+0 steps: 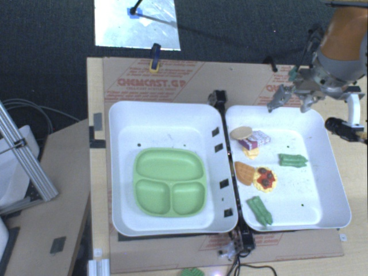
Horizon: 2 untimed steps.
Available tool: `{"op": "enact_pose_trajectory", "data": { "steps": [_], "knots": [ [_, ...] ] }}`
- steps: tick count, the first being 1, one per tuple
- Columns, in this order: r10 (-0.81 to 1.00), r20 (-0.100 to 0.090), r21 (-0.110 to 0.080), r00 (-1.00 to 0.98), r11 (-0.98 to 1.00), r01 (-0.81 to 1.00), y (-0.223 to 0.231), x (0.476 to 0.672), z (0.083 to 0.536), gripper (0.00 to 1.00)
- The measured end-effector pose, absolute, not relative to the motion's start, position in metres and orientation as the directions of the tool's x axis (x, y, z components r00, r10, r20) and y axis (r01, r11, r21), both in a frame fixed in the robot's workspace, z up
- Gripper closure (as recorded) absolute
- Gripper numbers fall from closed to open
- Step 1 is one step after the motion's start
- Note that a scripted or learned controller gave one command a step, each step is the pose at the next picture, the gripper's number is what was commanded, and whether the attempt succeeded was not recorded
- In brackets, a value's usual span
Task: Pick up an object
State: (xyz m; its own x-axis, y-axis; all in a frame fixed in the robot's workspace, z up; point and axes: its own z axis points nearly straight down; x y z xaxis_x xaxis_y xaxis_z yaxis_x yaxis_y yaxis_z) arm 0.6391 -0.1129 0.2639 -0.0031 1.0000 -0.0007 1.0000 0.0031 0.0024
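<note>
Five small toy foods are seen scattered over the floor of the right bin (pixel 328 171), and any of them may be taken as the thing to be picked. The landmark used here is the black hinge strip (pixel 227 154) between the two bins. Nearest to it, toward the far end, a tan round disc (pixel 241 133) is laid against a small pink and white box (pixel 256 140). Just below these, an orange wedge (pixel 244 173) is set touching a yellow slice with red topping (pixel 266 179). Further from the strip a green bean pod (pixel 292 160) is found lying flat, and near the strip at the near end a second green piece (pixel 260 211), long and ridged, is placed at a slant. All appear to be moulded plastic, smooth and light; they are judged to be loosely strewn so that separate grasps are possible, though the two touching pairs would be harder to part.

On the other side of the strip, the left bin (pixel 123 125) carries a pale green divided tray (pixel 169 181), glossy, with three rounded wells.

The gripper (pixel 292 98) is held above the far rim of the right bin, well apart from every toy, with its fingers spread and nothing between them. It is judged that the approach has not yet begun.
</note>
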Motion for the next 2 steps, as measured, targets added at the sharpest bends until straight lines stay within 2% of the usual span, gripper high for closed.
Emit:
{"op": "enact_pose_trajectory", "data": {
  "steps": [1, 2],
  "knots": [
    [1.000, 0.003, -0.014, 0.001, -0.001, 1.000, -0.119, 0.589, 0.093, 0.00],
    [1.000, 0.001, -0.005, 0.004, -0.004, 1.000, -0.135, 0.519, 0.093, 0.00]
  ]
}}
